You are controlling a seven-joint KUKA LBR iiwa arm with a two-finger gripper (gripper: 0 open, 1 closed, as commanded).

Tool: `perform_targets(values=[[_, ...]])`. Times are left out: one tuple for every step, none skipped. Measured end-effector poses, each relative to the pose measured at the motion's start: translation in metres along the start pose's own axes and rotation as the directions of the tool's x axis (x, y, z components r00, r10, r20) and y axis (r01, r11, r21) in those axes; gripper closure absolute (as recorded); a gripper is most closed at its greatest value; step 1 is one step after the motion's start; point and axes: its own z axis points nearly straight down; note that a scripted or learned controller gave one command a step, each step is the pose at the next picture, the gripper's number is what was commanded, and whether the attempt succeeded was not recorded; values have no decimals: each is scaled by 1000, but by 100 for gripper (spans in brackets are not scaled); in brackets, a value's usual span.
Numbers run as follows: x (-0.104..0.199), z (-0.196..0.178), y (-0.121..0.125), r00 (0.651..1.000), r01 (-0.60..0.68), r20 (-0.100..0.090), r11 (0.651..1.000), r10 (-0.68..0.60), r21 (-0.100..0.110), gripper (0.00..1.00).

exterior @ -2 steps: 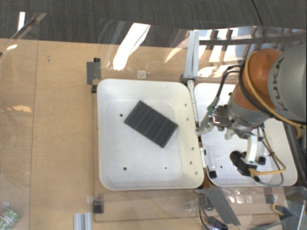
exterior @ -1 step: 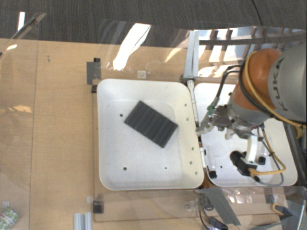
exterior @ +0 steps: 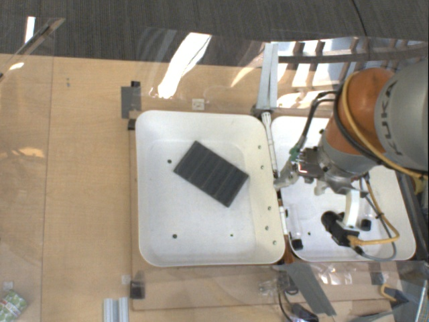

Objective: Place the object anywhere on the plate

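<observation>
Camera view showed the dark ribbed slab [exterior: 211,173] lying flat in the left bin [exterior: 201,240], slightly toward 12 o'clock of the bin's centre, with its long axis running from 10 to 4 o'clock. The slab lay at 9 o'clock from the gripper [exterior: 303,168], well apart from it. The gripper hung over the right bin [exterior: 308,217], near that bin's 9 o'clock wall. Whether the gripper was released or clenched could not be determined.

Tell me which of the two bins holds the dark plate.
The bin on the view's left: the dark ribbed plate lies askew near its middle. The other bin, on the right, has the arm over it.
</observation>
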Motion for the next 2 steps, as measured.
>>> perform_targets(values=[[85,0,35,956,-294,0,956,294,1,0],[86,-10,36,958,-286,-1,958,286,-2,100]])
